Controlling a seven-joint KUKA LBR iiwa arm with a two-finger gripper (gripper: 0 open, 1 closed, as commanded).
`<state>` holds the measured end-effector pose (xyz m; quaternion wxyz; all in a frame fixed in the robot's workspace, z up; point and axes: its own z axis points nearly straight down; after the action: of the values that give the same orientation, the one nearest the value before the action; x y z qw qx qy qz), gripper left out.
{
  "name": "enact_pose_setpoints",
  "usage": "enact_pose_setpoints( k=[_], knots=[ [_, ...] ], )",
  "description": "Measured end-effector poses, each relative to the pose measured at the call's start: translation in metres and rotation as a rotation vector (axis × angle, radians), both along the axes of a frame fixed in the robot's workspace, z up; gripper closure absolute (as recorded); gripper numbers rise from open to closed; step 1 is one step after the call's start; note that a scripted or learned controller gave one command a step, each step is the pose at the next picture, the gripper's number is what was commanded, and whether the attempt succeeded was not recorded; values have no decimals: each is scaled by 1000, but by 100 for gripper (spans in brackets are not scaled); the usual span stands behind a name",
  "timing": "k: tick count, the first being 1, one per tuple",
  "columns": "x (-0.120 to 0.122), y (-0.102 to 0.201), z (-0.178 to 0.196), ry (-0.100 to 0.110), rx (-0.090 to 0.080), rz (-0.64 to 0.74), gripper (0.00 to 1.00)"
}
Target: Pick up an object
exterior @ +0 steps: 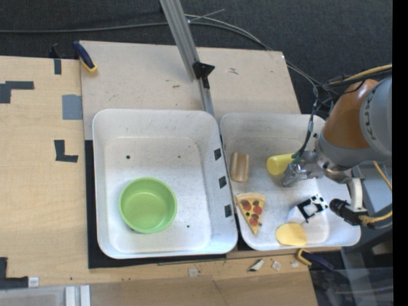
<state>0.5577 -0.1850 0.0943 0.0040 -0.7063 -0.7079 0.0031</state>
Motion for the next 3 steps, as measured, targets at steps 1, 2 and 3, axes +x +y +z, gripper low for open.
enact_pose_setpoints(
  k=[1,2,3],
  knots=[
    [1,0,14,-3,1,-1,100],
    [2,6,57,-11,-1,0,100],
    [2,8,100,-12,-1,-1,100]
  ],
)
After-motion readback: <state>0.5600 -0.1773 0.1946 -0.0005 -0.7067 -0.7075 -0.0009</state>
